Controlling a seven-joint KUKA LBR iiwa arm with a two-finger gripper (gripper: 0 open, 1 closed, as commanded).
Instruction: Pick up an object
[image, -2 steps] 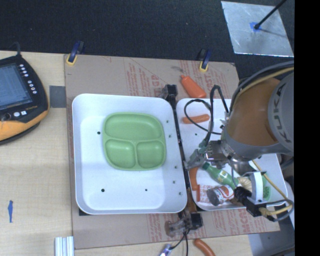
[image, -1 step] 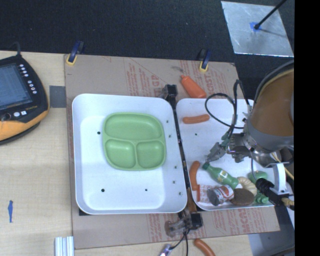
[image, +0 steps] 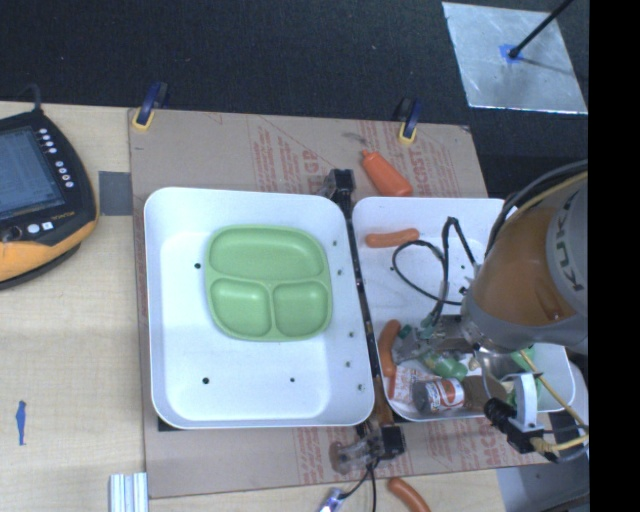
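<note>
Looming large at the right, the grey arm (image: 535, 270) with its orange band hangs over the right bin (image: 470, 215), and its bulk covers much of that bin's right half. Below it the hand (image: 470, 365) sits low among a cluster of objects at the bin's near end; whether it is released or clenched cannot be told, and nothing can be seen gripped.

Two white bins lie side by side on a cardboard sheet (image: 290, 150) on the bench (image: 70, 380). Within the left bin (image: 250, 400) lies one green divided plate (image: 268, 280) with three compartments, set toward the far side, with bare white floor around it, most of it toward the near edge.

By count, the right bin shows one small orange sausage-like piece (image: 392, 238) near its far edge, one black looped cable (image: 425, 265) in the middle, one orange piece (image: 388, 345) against the left wall, and one dark can (image: 440, 393) lying on its side just beside the hand. Bare floor shows only around the cable.

Outside the bins, one orange carrot-like piece (image: 385, 175) lies on the cardboard beyond the right bin, and another orange piece (image: 410, 493) at the near edge. Two blue clamps (image: 150, 103) hold the cardboard's far edge, and one pendant (image: 35, 195) rests at far left
</note>
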